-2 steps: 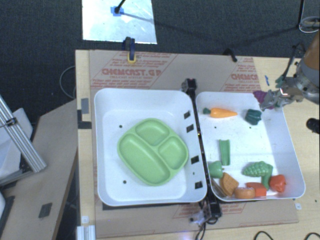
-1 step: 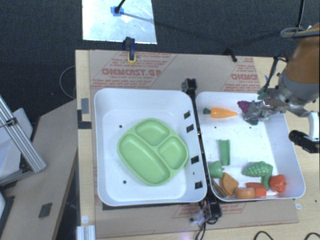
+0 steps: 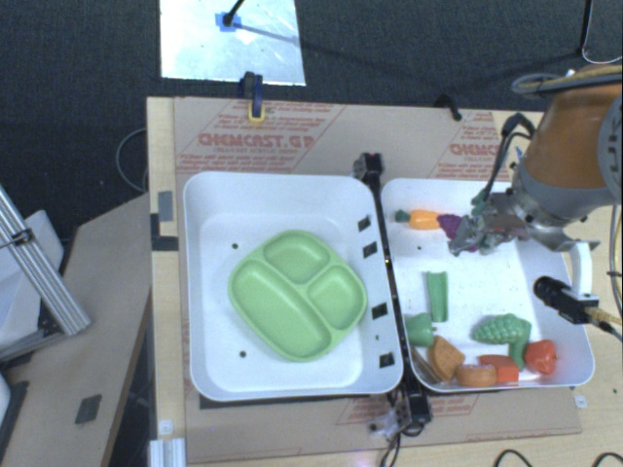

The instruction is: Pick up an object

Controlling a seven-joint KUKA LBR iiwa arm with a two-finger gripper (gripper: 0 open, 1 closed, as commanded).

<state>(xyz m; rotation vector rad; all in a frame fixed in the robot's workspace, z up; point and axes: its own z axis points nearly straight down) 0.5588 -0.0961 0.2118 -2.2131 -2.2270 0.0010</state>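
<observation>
arm [image 3: 574, 154]: grey shell | orange band (broad, glossy) | pincer [image 3: 472, 238]: dark metal

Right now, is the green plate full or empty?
Empty. The green plate lies flat in the left bin, its three sections bare; the toy food sits in the right bin.

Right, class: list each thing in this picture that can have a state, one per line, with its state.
Green divided plate: flat in the left bin, nothing in its compartments.
Green stick: lying flat in the right bin.
Tool: low over the right bin, beside a purple piece.
</observation>
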